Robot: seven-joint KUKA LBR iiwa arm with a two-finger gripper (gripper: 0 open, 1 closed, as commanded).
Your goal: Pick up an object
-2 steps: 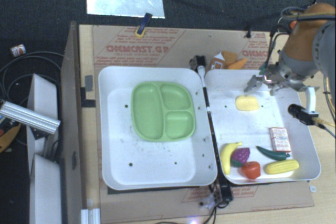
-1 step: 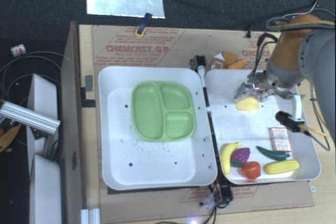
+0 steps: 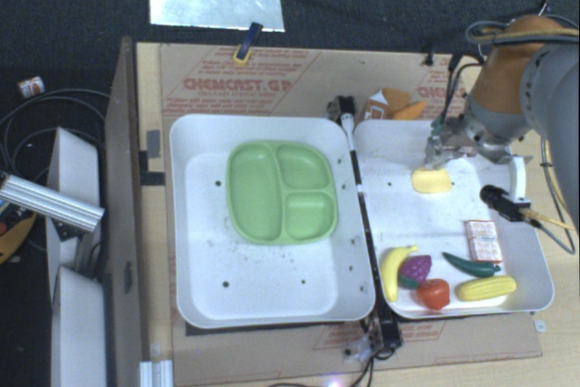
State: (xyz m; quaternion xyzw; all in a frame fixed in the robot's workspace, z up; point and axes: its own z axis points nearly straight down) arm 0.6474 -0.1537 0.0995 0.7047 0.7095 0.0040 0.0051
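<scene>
Dark carpet surrounds the counter (image 3: 145,195), where two white bins sit side by side on printed cardboard. From the camera view, the left bin (image 3: 204,285) carries a green divided plate (image 3: 279,193). The right bin (image 3: 535,272) holds the toys: a pale yellow lemon-like piece (image 3: 432,181) near its top, and along the bottom edge a banana (image 3: 395,266), a purple grape cluster (image 3: 416,268), a red tomato (image 3: 434,293), a green chili (image 3: 471,265), a corn cob (image 3: 487,288) and a small red-and-white packet (image 3: 482,240).

The tool (image 3: 444,148) hangs just above the yellow piece; how it is set cannot be told from this angle. This looks like the approach to a grasp. Next, it likely needs a straight descent centred on that rounded piece, which could roll aside. Nothing crowds it; the other toys lie well apart.
</scene>
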